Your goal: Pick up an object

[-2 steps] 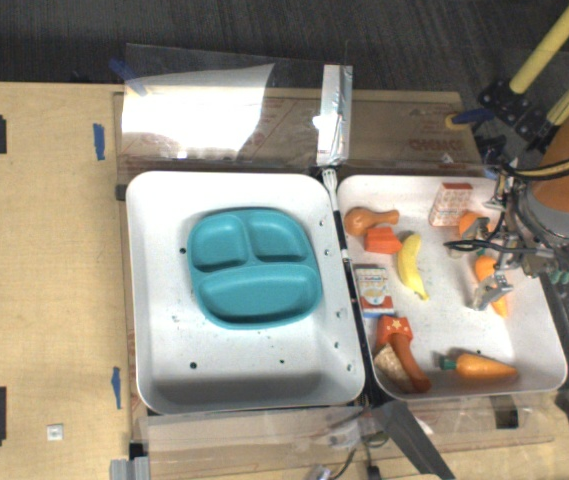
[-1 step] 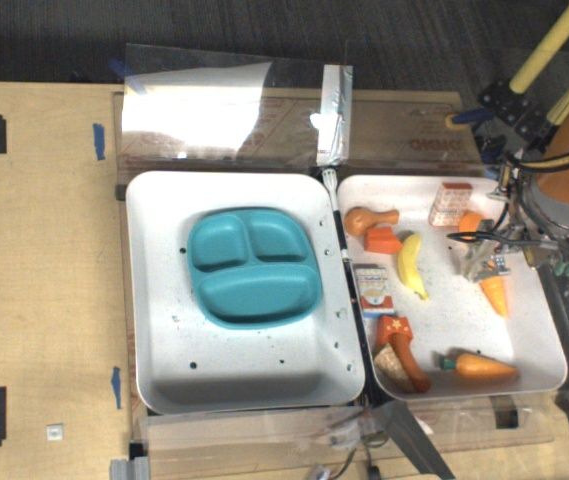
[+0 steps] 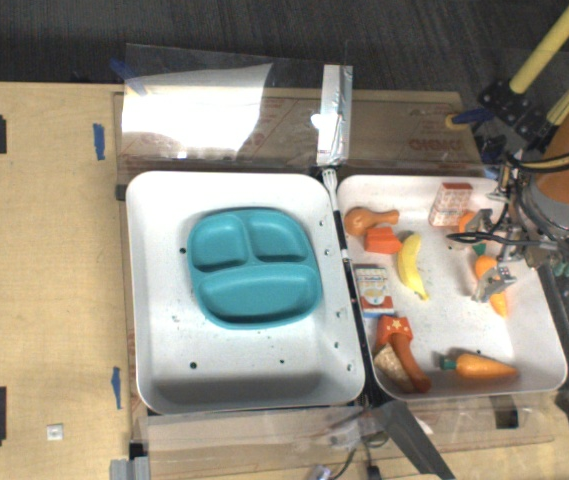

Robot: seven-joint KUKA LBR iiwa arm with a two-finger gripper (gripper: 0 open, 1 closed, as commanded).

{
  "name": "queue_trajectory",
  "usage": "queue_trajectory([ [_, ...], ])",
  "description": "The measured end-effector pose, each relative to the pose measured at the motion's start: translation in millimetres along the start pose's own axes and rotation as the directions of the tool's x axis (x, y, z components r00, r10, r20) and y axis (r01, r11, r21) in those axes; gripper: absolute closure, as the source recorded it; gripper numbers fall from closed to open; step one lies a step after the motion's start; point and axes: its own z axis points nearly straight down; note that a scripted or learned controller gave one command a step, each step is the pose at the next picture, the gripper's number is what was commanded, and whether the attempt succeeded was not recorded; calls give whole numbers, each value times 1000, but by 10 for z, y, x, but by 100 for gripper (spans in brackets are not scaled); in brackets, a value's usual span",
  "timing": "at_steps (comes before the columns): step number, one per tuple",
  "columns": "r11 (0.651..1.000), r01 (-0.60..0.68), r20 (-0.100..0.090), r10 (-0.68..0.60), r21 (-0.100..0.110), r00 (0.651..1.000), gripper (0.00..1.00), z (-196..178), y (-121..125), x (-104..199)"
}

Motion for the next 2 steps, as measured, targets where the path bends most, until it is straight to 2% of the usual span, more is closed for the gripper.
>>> queue_trajectory([
  [1,997,-75,-12,74,-3,997,0,142,-21,-6],
  [2,987,-158,-15,158,-3,987,0,138,-16,81],
])
